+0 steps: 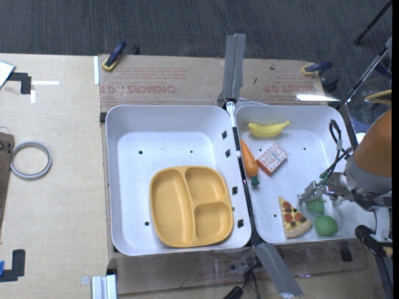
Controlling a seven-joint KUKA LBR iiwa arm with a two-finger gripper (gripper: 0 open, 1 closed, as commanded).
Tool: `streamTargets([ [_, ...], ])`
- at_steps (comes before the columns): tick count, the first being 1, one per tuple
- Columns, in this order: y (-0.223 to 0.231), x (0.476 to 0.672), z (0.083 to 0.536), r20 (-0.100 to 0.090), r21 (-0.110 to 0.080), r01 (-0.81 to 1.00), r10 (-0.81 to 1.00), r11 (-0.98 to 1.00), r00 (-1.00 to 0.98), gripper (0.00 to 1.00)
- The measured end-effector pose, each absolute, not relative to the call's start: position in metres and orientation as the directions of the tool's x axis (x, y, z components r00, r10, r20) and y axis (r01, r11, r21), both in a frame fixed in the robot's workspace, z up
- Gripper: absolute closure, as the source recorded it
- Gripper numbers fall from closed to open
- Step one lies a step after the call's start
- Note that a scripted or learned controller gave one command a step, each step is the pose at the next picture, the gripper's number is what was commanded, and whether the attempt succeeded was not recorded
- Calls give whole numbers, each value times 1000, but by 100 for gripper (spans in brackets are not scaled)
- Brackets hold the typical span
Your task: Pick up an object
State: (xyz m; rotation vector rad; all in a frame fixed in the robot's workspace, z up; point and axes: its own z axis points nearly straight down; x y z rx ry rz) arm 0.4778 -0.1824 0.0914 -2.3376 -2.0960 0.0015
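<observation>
While gripper [313, 196] hovers, finger state unclear, carrot [249, 160] lies lengthwise left of pizza slice [293, 217], green top toward it.

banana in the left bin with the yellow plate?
No: the banana lies at the far end of the right bin, while the yellow plate sits alone in the left bin.

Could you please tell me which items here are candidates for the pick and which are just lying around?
Job:
yellow toy banana
orange toy carrot
small pink-and-white box
toy pizza slice
round green toy
pincer

Lying about:
yellow divided plastic plate
grey tape roll
blue clamp
</observation>
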Motion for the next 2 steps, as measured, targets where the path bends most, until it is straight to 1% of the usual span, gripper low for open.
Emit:
streamTargets([
  [1, -183, 478, 101, 1, -1, 994, 994, -111, 111, 100],
  [2, -102, 536, 208, -1, -1, 998, 998, -55, 55, 100],
])
